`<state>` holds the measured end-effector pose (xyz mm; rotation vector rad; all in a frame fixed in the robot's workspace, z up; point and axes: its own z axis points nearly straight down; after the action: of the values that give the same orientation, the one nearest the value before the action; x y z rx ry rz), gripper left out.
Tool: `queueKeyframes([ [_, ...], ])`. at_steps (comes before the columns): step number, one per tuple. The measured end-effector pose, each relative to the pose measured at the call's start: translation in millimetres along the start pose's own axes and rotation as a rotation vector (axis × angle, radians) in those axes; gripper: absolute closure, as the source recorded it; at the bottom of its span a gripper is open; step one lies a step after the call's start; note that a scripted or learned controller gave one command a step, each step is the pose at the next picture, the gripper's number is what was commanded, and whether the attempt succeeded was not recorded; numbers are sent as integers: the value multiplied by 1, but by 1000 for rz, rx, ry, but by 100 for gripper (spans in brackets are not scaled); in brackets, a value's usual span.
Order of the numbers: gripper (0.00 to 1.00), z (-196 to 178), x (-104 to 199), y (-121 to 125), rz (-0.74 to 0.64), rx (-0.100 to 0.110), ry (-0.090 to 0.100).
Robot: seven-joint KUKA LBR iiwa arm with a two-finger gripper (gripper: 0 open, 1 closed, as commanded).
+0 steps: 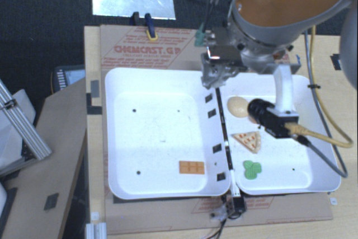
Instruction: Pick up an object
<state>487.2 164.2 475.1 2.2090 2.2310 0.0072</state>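
My gripper [214,76] hangs over the far end of the divider between the two white bins, below the big orange wrist band. I see nothing held in it. In the right bin [319,168] lie a beige egg-shaped object [237,106], a tan pizza-slice wedge [248,141] and a small green piece [252,169]. The egg lies just below and to the right of the gripper. An orange flat brick [192,167] rests near the front of the left bin [140,120].
A black module [271,117] on a white bracket hangs from the arm over the right bin, with a yellow cable [324,140] trailing right. Black clips line the divider [222,137]. A cardboard sheet [145,47] lies behind the bins.
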Motion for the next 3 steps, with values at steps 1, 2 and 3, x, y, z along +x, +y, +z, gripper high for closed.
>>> queueKeyframes([
  [1, 100, -11, 0, 0, -7, -2, 1],
  [2, 100, -63, 23, 0, 4, -2, 1],
  [3, 0, -60, 22, 0, 5, 3, 0],
])
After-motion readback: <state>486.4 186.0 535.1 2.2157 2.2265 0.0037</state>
